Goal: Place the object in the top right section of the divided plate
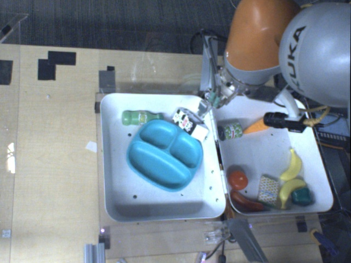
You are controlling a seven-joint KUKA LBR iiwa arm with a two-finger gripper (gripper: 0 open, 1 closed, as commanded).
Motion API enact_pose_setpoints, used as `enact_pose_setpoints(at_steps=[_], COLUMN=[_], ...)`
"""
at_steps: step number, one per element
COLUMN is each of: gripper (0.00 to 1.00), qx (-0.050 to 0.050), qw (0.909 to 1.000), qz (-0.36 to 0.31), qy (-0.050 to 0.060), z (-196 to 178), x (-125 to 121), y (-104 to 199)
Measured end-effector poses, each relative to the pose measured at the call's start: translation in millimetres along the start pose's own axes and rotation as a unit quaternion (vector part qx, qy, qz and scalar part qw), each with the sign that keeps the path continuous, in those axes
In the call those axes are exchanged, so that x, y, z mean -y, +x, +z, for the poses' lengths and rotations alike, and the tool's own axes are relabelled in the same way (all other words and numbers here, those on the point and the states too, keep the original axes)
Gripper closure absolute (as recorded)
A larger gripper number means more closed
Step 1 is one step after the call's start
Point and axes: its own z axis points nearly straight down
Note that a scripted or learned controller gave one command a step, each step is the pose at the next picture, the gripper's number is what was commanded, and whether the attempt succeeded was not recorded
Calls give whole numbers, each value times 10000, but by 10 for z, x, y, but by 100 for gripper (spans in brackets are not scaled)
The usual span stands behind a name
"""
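Camera view, slanted down on 2 white bins. Left bin (109, 163): green bottle (138, 116) lying on its side near the far wall. Just right and nearer, blue divided plate (164, 153), 3 sections, set at a tilt on the bin floor. At the plate's top right edge, a small black-and-white patterned object (185, 119), touching or slightly overlapping the plate rim; cannot tell if any of it lies inside the top right section. Gripper (205, 106) sits just up and right of that object, near the wall between the bins; whether its tips touch the object, and how wide they stand, cannot be told. Right bin (323, 201): small green can (231, 131) on its side, orange wedge (255, 126), red ball (238, 178), dark red pepper (247, 203), patterned pouch (268, 189), 2 yellow bananas (290, 177), teal item (301, 196) in the near corner. Grey arm (318, 48) with orange band (258, 26) overhangs from the right.
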Motion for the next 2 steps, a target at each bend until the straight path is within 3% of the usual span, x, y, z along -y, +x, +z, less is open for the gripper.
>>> enact_pose_setpoints(at_steps=[1, 2], gripper=[100, 100], qx=[-16, -13], qw=[9899, 9920], qz=[1414, 1259], qy=[50, 42], z=[245, 118], x=[656, -223], y=[598, 302])
